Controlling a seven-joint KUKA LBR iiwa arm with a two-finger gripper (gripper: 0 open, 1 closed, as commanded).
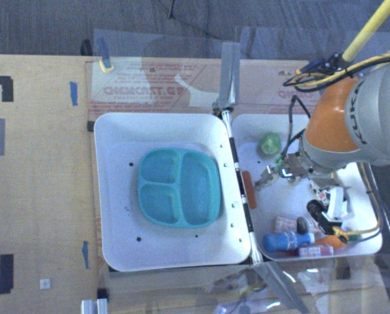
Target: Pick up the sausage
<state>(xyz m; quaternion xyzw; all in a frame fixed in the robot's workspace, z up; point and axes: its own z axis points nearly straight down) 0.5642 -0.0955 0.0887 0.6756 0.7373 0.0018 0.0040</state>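
The sausage (248, 189) lies in the right bin (372, 241), up against its left wall, thin and reddish brown. The fingers (268, 176) hang just to its right, a little apart, and nothing is between them. A green ball (270, 143) sits farther back. A blue bottle (288, 241) lies near the front. The left bin (116, 142) holds a blue plate (180, 188).

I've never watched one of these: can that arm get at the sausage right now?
Probably yes. The sausage lies bare against the right bin's left wall, nothing on it, the gripper close beside. The wall may crowd it.
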